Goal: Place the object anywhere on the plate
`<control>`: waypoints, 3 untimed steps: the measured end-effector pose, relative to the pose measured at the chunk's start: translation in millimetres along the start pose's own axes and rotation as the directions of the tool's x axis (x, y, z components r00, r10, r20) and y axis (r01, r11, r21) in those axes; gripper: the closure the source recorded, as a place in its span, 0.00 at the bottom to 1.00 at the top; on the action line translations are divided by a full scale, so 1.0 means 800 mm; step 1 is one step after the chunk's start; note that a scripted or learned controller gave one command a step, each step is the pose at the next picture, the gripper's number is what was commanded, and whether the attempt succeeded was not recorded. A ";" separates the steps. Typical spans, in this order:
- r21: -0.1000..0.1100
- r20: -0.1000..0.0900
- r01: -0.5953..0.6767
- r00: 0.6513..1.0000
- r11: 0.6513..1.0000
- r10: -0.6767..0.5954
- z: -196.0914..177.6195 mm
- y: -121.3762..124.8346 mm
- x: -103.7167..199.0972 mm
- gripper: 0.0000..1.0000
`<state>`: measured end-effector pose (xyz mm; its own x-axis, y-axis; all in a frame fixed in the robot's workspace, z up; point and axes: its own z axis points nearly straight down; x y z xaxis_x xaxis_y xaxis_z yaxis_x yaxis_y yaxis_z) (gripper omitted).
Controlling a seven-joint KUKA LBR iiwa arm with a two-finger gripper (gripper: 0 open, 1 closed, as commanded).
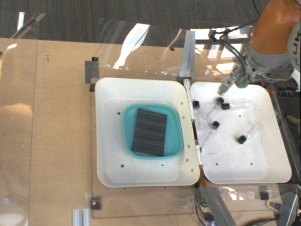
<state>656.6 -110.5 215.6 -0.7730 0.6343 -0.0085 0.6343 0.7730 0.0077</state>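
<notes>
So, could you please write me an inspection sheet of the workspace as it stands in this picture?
Surface: wooden bench bearing two white bins, left bin and right bin.
Job's things: dark ribbed block lying flat on the teal plate in the left bin.
Clutter: small clear vials with black caps scattered in the right bin.
Grippers: gripper over the right bin's far edge, holding nothing visible.
Cables: cables near the arm's wrist.
Surroundings: dark floor beyond the bench.
</notes>
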 end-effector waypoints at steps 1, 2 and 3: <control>0.000 0.000 0.000 1.000 1.000 0.000 0.000 0.000 0.000 0.00; 0.002 -0.002 -0.089 0.996 0.996 0.089 0.002 -0.005 0.072 0.00; 0.001 0.002 -0.065 0.998 0.998 0.065 -0.096 -0.065 0.106 0.00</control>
<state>557.6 -97.0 291.3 -0.7299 0.6834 -0.0103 0.6834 0.7300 0.0077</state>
